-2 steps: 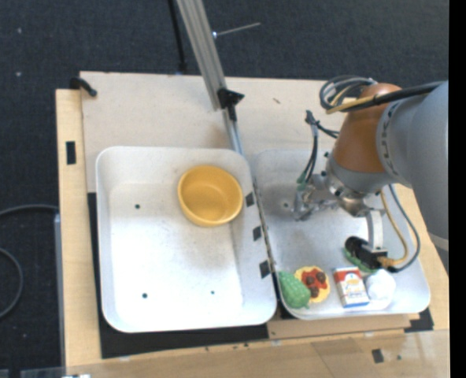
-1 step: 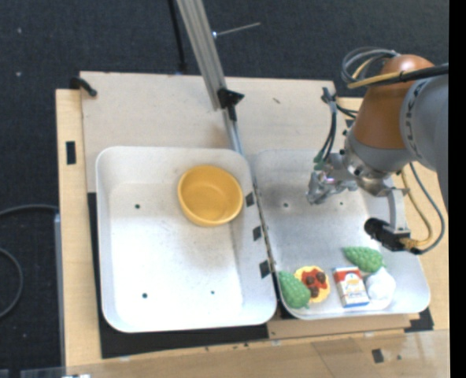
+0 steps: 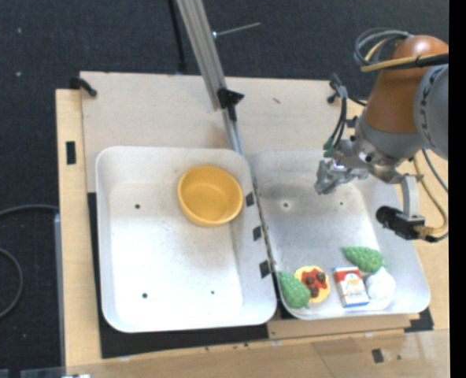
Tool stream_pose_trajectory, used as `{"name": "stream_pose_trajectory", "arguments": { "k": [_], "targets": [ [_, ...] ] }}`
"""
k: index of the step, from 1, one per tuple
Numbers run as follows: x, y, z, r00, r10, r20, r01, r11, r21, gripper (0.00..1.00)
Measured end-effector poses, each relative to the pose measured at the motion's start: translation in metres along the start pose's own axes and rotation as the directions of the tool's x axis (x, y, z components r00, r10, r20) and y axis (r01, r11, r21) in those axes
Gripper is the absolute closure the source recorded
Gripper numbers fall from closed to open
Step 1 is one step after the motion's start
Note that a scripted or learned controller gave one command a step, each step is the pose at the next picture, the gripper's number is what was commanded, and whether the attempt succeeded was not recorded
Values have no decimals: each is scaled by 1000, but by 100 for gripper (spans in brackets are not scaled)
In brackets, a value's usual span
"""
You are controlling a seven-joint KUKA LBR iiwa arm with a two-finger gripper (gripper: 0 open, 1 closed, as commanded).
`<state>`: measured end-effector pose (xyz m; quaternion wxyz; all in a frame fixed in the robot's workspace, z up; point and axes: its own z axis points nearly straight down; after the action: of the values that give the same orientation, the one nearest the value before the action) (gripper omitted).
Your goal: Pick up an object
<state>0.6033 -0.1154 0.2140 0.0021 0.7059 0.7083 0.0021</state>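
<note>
Yellow round bowl (image 3: 210, 194), upright.

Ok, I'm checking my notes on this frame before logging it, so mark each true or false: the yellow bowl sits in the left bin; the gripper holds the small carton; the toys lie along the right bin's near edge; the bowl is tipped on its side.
1. The yellow bowl sits in the left bin: true.
2. The gripper holds the small carton: false; the carton lies in the right bin, apart from the gripper.
3. The toys lie along the right bin's near edge: true.
4. The bowl is tipped on its side: false; it stands upright, opening up.
</note>
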Motion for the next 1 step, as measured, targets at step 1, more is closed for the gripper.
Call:
{"name": "stream_pose_trajectory", "arguments": {
  "k": [1],
  "targets": [
    [48,-3,2,1000,-2,-2,2,1000,5,100]
  ]
}}
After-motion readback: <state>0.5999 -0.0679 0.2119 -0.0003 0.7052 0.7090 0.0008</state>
